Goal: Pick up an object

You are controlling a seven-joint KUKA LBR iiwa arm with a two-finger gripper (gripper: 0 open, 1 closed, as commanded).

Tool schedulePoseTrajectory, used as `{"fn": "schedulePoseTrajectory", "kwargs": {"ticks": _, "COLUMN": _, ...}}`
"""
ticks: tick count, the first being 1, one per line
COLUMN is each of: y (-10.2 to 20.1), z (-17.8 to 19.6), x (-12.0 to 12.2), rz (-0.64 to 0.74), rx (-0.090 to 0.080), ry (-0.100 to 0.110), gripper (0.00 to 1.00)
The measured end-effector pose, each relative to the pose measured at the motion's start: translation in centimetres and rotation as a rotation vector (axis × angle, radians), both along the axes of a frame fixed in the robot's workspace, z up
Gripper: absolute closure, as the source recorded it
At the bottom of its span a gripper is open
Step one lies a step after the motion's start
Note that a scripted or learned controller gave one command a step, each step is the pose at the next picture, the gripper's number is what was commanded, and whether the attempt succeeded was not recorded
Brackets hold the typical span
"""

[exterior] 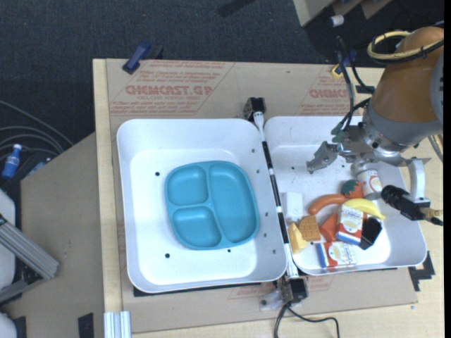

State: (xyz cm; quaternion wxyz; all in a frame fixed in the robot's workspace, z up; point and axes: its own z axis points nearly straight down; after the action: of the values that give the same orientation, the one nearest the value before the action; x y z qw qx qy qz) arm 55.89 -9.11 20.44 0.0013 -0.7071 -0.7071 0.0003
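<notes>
The pincer (pixel 320 158) is seen hanging over the far, bare part of the right bin (pixel 304 134), carried by the grey arm (pixel 403 101) that reaches in from the view's right; whether it is spread or pressed together cannot be told. The things to be picked are gathered in that same bin, all lower in the view than the pincer and apart from it. Nearest, below and to the view's right of the pincer, a small orange thing (pixel 348 187) is found, with a white and red bottle (pixel 371 181) just beside it. Almost straight below the pincer an orange carrot-like piece (pixel 325 203) is laid, touching a yellow banana (pixel 364 207) further to the view's right. Below and slightly left of the pincer a white block (pixel 293 203) is set against the bin's wall, and below that a tan cracker (pixel 309 227) is placed. Lower still, a red and white carton (pixel 350 224), a black thing (pixel 371 232) and a flat white box (pixel 339 254) are crowded together. Well to the view's left of the pincer, a blue divided plate (pixel 211 204) is laid in the left bin (pixel 141 182).
</notes>
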Motion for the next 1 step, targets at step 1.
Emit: {"fn": "schedulePoseTrajectory", "kwargs": {"ticks": 1, "y": -4.28, "z": -12.04, "x": 7.32, "rz": -0.001, "rx": -0.002, "ry": -0.001, "gripper": 0.0}}
